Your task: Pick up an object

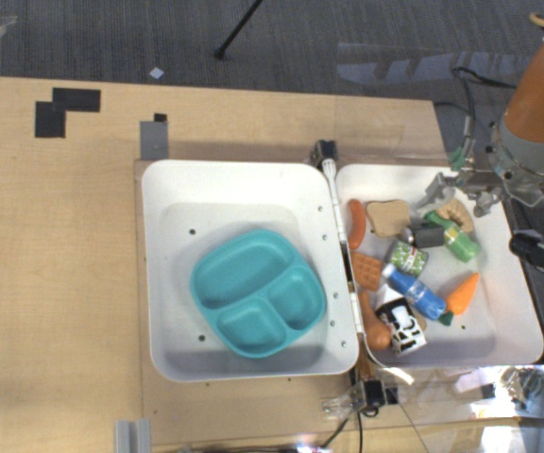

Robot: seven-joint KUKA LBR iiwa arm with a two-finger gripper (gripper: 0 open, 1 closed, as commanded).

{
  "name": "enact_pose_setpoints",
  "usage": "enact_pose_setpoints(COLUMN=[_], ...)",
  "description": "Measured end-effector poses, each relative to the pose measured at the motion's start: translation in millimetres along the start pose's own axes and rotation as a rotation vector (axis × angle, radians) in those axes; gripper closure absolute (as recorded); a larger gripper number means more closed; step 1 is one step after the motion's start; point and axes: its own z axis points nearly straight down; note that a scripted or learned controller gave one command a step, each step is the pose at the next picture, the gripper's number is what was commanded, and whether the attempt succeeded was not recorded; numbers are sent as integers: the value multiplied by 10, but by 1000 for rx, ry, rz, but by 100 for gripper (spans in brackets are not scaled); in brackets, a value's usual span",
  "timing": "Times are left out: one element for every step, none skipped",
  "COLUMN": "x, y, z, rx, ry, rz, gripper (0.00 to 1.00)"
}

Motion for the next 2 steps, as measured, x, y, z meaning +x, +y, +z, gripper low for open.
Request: enact_pose_setpoints(x=[-561, -136], y=[189, -307], z=[1487, 1502], rx=[-6, -10], ry=[-4, -4], rz=[-80, -295], gripper=[0, 0])
